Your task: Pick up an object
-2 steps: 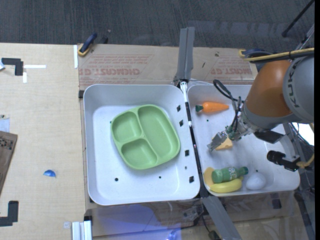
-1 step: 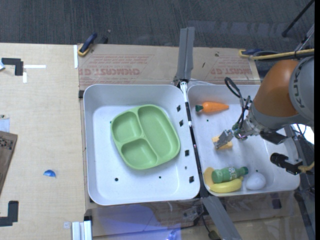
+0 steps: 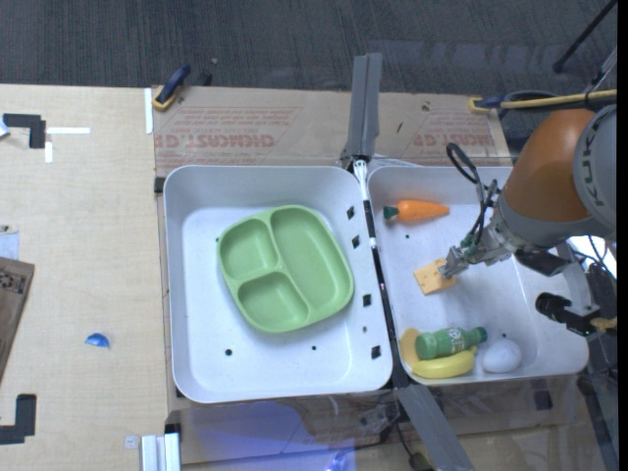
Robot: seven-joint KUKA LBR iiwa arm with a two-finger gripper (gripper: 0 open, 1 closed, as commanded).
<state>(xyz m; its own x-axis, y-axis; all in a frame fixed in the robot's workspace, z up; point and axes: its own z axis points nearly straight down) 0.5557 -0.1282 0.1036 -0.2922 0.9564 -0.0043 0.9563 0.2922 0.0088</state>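
In the right bin (image 3: 530,302) lie a toy carrot (image 3: 416,211), a yellow cheese wedge (image 3: 430,277), a green bottle (image 3: 448,340), a banana (image 3: 439,363) and a white egg-shaped object (image 3: 501,356). My gripper (image 3: 456,262) reaches down from the orange-banded arm to the right edge of the cheese wedge, its tip touching or just above it. The fingers look close together, and nothing is lifted.
The left bin (image 3: 196,263) holds a green three-compartment plate (image 3: 285,267). A grey divider post (image 3: 365,106) stands between the bins at the back. The bottle, banana and white object crowd the right bin's front edge. Cables hang near the arm on the right.
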